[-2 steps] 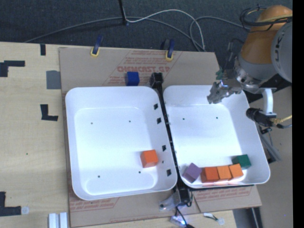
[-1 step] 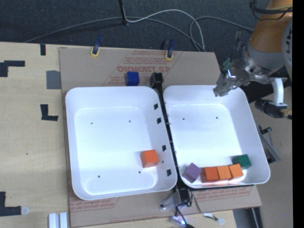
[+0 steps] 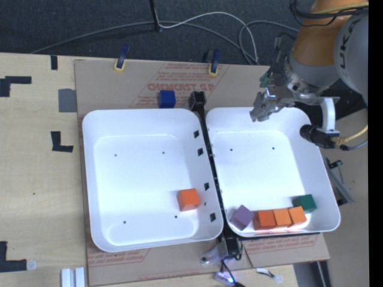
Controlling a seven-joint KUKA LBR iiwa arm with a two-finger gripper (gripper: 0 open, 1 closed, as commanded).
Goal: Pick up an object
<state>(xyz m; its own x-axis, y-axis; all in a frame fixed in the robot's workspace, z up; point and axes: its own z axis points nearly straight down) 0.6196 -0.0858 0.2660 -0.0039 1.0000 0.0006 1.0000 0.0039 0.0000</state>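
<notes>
Bench (image 3: pixel 36 178): pale wood, with black tape marks on its left part and a brown cardboard sheet (image 3: pixel 179 85) lying under both bins.
Arm (image 3: pixel 326 34): grey with an orange band, reaching in from the right, above the far right corner of the right bin.
Left bin (image 3: pixel 99 130): shallow, white, on the left half of the cardboard sheet, touching the right bin along its right wall.
Left bin contents: one orange cube (image 3: pixel 188 199), alone near the near right corner, well apart from every other block.
Right bin (image 3: pixel 239 121): shallow, white, the same kind as its neighbour; black clips sit along the seam between the two.
Right bin contents: five blocks in a row along the near wall, all crowded toward the near right corner.
Row from the left: a purple block (image 3: pixel 242 216), tilted, then three orange blocks side by side (image 3: pixel 264 219) (image 3: pixel 281 217) (image 3: pixel 297 215), touching one another.
Row's end: a green block (image 3: pixel 306 203) just behind the last orange one, nearest the right wall.
Gripper (image 3: pixel 263 111): hanging over the far wall of the right bin, well away from the row of blocks; nothing sits between the fingers, and from here I cannot tell whether they are apart or together.
Outside the bins: a blue cube (image 3: pixel 167 98) on the cardboard sheet, just beyond the far wall of the left bin.
Clamps: two with blue handles (image 3: pixel 122 57) (image 3: pixel 213 61) on the far edge of the cardboard sheet.
</notes>
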